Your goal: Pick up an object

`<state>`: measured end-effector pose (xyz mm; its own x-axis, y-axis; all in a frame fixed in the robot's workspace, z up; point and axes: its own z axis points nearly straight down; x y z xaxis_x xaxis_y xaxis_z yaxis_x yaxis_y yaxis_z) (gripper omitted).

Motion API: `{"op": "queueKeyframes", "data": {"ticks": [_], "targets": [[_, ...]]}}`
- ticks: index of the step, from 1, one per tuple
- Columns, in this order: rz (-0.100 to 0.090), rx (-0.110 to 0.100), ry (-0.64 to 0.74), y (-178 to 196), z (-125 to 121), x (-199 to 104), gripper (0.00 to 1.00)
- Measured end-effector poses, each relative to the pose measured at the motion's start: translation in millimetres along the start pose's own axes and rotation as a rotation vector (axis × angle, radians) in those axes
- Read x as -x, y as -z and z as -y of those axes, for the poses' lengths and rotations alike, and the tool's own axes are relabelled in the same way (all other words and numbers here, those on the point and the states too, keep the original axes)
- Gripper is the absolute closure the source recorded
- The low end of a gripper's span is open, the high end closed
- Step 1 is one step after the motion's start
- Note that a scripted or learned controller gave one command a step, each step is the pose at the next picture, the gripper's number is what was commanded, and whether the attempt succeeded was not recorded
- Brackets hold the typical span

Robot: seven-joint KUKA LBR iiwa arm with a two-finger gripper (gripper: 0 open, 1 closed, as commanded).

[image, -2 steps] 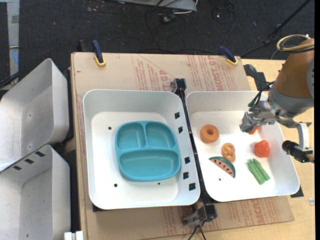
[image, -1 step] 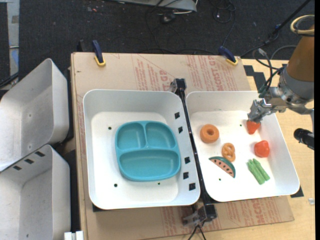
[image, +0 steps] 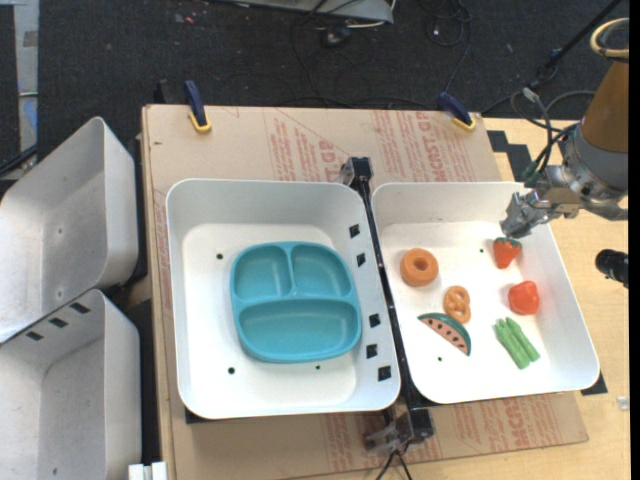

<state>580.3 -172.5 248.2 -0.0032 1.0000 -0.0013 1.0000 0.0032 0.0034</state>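
A: Strawberry [image: 507, 253], toy, red with a green cap, lies in the right bin [image: 575, 313] near its far right side. Likely target, judging by the arm's position.

B: Gripper [image: 522, 218]?

A: Just above and behind the strawberry, over the bin's back wall. Arm comes in from the right. I cannot tell how the claw stands; nothing is seen held in it.

B: Neighbours in that bin?

A: Red tomato-like piece [image: 524, 297] nearby, toward the near edge. Green bean bundle [image: 517, 342] beyond that. Doughnut [image: 420, 267], pretzel [image: 457, 302] and watermelon slice [image: 445, 332] sit further left, apart from the strawberry. Left bin [image: 190, 268] holds a teal divided plate [image: 296, 301].

B: Advice for the step?

A: My judgement: centre the claw over the strawberry's body, not the leafy cap, and descend straight. The fruit is small and rounded, so an off-centre close would probably squirt it sideways. Bin wall is close on the right; keep clearance there. Lift slowly and confirm the fruit rises with the claw before counting it a grasp.
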Motion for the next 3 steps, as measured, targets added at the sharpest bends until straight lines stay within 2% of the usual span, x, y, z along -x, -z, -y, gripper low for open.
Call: {"op": "queueKeyframes", "data": {"ticks": [2,3], "targets": [[-0.003,-0.003,0.005,1.5,-10.9,-111.6,1.00],[-0.002,-0.006,0.004,-13.3,1.2,-164.0,1.00]]}}
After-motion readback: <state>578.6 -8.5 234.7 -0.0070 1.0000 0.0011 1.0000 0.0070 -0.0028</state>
